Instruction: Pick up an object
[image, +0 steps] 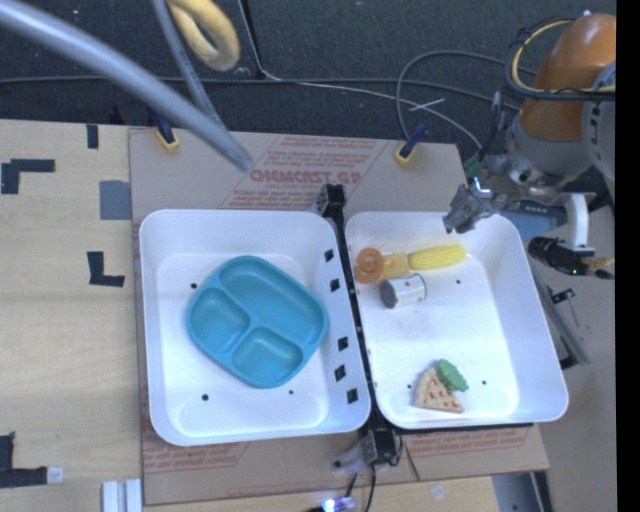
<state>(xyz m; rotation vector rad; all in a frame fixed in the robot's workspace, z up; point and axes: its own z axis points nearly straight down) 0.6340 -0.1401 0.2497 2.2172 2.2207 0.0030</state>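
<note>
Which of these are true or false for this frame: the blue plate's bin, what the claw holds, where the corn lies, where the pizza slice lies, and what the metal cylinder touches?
1. The blue divided plate lies in the left bin. True.
2. The claw holds the corn cob. False: nothing shows between its fingers; it hovers over the right bin's far edge, beside the corn cob.
3. The corn cob lies in the left bin. False: it lies in the right bin.
4. The pizza slice lies at the right bin's near end. True.
5. The metal cylinder rests on the blue plate. False: it lies in the right bin, just below the corn.
</note>
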